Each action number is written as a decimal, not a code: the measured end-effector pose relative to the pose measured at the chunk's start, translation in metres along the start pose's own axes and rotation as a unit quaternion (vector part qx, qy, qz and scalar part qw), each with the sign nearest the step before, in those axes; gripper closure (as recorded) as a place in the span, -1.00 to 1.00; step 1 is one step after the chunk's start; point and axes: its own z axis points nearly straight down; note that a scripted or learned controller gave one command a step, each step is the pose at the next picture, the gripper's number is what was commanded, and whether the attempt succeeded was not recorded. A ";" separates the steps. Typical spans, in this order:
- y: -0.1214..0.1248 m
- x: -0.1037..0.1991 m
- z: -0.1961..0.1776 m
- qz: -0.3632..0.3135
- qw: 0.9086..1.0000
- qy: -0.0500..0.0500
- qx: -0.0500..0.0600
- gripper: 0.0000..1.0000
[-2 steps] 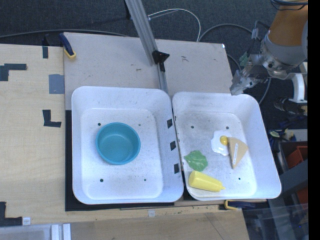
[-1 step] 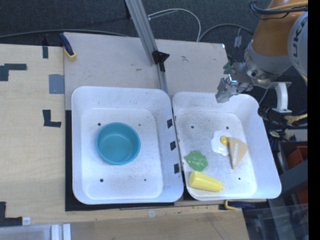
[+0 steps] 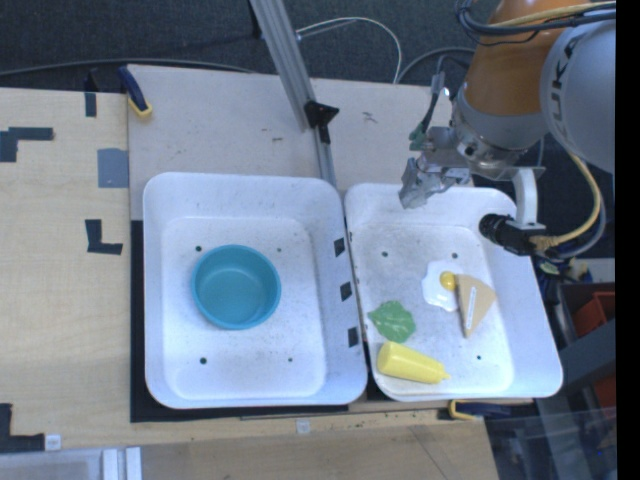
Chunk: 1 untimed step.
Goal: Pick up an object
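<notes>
Two white bins on a table; arm over the far edge of the right bin.

Left bin (image 3: 165, 268): one blue bowl (image 3: 236, 286), upright, left of centre. Right bin (image 3: 520, 358): fried-egg toy (image 3: 440, 286) touching a tan wedge (image 3: 474, 303) on its right; green leafy piece (image 3: 392, 319) nearer the front; yellow corn-shaped piece (image 3: 409, 364) lying at the front edge, just below the green one. Gripper (image 3: 418, 190): hangs above the far left corner of the right bin, well apart from all four items, nothing seen in it; whether its fingers are apart or together cannot be told.
</notes>
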 end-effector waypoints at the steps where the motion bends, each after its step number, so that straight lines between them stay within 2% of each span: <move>1: -0.008 0.045 0.018 0.001 1.000 0.000 0.001 1.00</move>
